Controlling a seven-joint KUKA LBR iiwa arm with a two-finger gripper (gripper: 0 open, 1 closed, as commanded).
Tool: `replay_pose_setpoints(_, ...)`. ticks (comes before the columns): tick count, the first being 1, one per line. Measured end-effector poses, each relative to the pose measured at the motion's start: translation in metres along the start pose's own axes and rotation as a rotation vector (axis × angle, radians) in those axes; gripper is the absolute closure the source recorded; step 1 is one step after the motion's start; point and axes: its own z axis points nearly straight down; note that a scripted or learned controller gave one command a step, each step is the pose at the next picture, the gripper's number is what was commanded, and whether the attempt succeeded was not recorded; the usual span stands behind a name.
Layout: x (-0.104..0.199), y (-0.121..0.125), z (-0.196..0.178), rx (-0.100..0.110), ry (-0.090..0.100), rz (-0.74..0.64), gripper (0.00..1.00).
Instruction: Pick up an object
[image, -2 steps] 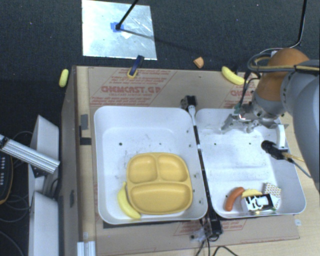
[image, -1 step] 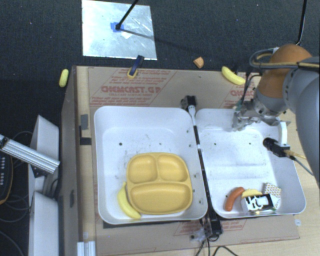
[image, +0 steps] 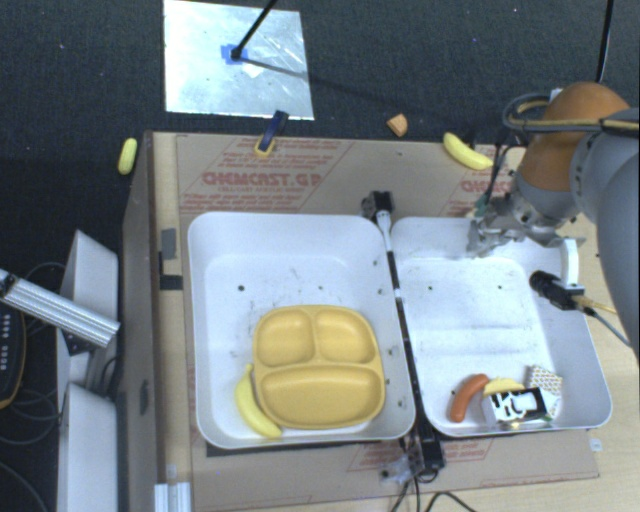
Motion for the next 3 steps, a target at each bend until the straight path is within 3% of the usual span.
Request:
replay_pose_setpoints(1,0.059,-0.092,-0.06,0.007,0.003,0.003,1.0)
replay_pose_setpoints(2,0.115,-0.097,-0.078,0.007,0.004,0.002,1.0)
replay_pose_setpoints(3,0.144,-0.08,-0.078,0.008,0.004,0.001,1.0)
